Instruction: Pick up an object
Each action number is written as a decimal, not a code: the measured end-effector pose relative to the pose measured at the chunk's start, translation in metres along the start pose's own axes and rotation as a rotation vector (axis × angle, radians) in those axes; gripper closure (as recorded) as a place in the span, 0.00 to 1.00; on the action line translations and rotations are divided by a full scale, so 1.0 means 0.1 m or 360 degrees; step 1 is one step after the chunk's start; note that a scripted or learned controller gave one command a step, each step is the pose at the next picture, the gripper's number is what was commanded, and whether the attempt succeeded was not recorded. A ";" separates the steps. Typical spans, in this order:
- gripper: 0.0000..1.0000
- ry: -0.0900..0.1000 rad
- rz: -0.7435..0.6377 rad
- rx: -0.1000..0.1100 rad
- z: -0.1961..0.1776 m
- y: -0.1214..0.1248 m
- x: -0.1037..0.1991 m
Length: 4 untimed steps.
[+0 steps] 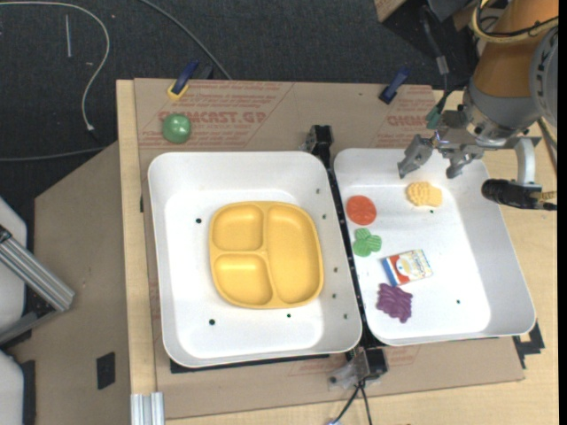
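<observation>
Purple grape toy frontmost; yellow corn-like toy just below gripper, spread wide, holding nothing. Probably light, rigid, slippery; pinch across middle.

plate: yellow
bins: white
ball: green
disc: red-orange
grapes: purple
carton: white, red and blue print
clips: blue
arm: grey, orange band
</observation>
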State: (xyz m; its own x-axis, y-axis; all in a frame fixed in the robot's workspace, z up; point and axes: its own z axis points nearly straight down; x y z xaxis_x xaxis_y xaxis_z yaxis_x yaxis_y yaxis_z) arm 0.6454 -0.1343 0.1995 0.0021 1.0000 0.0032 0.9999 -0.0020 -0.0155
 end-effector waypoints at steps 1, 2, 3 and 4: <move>0.00 -0.0003 -0.0004 -0.0022 -0.08 0.03 0.00; 0.00 -0.0002 -0.0006 -0.0014 0.40 0.11 0.06; 0.00 -0.0003 -0.0006 -0.0021 0.81 0.15 0.10; 0.00 -0.0004 -0.0006 -0.0019 1.15 0.16 0.11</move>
State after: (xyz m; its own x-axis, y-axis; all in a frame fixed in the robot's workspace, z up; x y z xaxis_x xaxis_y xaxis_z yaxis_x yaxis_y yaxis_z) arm 0.6595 -0.1229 0.0840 -0.0017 1.0000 0.0009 1.0000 0.0017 -0.0035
